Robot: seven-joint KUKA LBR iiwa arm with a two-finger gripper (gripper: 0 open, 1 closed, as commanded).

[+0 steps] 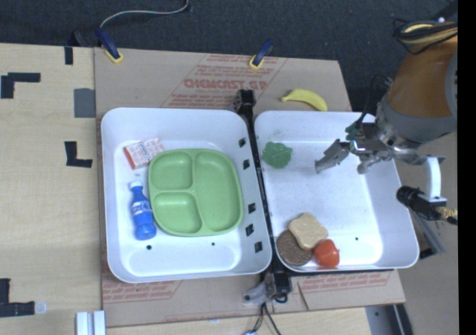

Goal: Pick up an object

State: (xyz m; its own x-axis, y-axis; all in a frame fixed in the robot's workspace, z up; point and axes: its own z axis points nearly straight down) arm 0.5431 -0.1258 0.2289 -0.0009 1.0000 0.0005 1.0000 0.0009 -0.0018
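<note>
In the right bin (pixel 387 244) my gripper (pixel 348 161) hangs over the upper middle, open, nothing between its fingers. A green leafy toy (pixel 277 155) lies to its left, near the bin's left wall, apart from the fingers. At the bin's front sit a tan bread slice (pixel 307 230), a brown round cookie (pixel 291 249) partly under it, and a red tomato (pixel 326 253). The left bin (pixel 119 251) holds a green divided plate (pixel 196 192), a blue bottle (pixel 141 211) and a red-and-white packet (pixel 143 152).
A yellow banana (pixel 305 99) lies on the cardboard just behind the right bin. A black divider (pixel 254 177) runs between the bins. The grey arm with its orange band (pixel 424 95) comes in from the right.
</note>
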